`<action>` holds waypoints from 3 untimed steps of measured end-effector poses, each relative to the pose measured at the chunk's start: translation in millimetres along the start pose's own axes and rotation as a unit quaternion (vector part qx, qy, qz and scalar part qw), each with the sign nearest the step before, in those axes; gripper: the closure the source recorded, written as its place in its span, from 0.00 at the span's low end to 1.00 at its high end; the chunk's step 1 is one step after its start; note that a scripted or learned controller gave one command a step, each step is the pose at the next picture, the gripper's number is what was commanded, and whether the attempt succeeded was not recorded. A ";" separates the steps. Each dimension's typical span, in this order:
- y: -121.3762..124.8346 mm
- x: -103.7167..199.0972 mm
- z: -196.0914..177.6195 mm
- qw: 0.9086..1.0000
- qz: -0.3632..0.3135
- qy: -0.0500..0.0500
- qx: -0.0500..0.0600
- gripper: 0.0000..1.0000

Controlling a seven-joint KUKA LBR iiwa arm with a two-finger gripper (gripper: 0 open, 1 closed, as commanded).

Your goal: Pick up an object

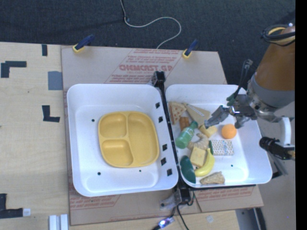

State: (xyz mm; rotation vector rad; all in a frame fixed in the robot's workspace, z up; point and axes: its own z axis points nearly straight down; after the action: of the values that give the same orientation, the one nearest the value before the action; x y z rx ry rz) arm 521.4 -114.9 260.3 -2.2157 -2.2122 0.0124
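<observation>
Nearest us, a tan textured cracker slab (214, 178) and a curved yellow plastic banana (207, 165) are lying in the right white bin (249, 169); a divided yellow plastic tray (128, 139) is occupying the left bin (81, 128); we are logging the gripper (229, 117) hovering spread apart, clasping nothing, beside the smooth orange ball (229, 131); picking is not yet accomplished.

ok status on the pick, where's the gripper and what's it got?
Gripper over right bin, above the pile, nothing seen between fingers. Orange ball just below it, loose. Banana, green bottle, crackers crowd the left side. Yellow tray in left bin.
</observation>
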 end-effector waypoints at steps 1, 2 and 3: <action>2.0 0.0 -5.5 1.000 -0.001 -0.001 -0.006 0.00; 7.7 6.6 55.2 1.000 -0.002 0.000 -0.003 0.00; 6.2 4.3 119.9 1.000 -0.001 0.000 -0.002 0.00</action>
State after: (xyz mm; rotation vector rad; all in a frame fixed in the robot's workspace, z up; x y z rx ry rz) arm 526.1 -110.3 140.3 -2.2162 -2.2170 0.0082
